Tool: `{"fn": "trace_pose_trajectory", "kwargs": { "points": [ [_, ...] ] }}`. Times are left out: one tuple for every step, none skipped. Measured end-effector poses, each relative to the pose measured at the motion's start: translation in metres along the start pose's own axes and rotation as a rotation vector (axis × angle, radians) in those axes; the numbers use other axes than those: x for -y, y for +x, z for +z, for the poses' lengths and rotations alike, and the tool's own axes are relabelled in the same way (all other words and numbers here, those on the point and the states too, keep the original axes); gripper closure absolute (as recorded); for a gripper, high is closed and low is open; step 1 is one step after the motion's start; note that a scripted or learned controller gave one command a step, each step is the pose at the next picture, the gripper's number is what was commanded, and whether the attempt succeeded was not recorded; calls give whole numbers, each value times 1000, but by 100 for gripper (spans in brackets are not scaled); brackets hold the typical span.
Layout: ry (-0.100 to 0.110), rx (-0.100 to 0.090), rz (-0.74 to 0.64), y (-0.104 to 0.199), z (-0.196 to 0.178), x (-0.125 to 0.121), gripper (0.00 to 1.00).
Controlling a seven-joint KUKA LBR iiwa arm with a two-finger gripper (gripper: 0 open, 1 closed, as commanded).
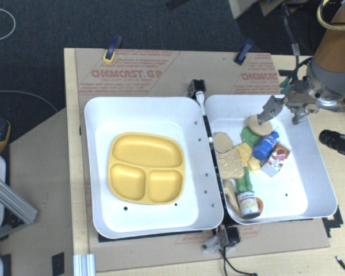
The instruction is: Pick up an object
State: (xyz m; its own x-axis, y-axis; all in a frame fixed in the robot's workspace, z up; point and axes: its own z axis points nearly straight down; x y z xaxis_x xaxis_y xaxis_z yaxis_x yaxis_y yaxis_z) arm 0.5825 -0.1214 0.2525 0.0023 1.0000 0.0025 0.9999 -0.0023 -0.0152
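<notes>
- White plastic makes up both shallow bins on the counter (161,62), seen from the single camera above; the left bin (98,119) carries a yellow divided plate (145,167) with three compartments, lying flat near its middle.
- In the right bin (310,177) a loose heap of small things sits toward the left and centre: a tan round disc (222,141), a cracker-like square (230,163), a green piece (252,135), a blue bottle (265,146), a red-and-white carton (278,157), a small yellow piece (253,164), and a jar with a label (248,203) near the front wall.
- Several of these touch or overlap, so any one of them could serve as the object to pick up; the blue bottle and green piece lie nearest the arm.
- Coming in from the right, the grey arm with its orange band (333,53) puts the gripper (283,111) over the rear part of the right bin, just above and behind the heap.
- Its two fingers stand spread apart, released, with nothing between them; one finger (270,109) points down toward a pale round piece (261,124) at the top of the heap.
- As a judgement, the task is at its start: no object is lifted, everything rests in the bin, and the descent, closing and lift are all left to do.
</notes>
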Motion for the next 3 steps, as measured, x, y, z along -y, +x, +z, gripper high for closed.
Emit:
{"fn": "trace_pose_trajectory", "kwargs": {
  "points": [
    [-14,2,-2,0,-7,-2,0],
    [-8,1,-1,-5,51,5,0],
    [-8,0,-1,-3,114,7,0]
  ]
}}
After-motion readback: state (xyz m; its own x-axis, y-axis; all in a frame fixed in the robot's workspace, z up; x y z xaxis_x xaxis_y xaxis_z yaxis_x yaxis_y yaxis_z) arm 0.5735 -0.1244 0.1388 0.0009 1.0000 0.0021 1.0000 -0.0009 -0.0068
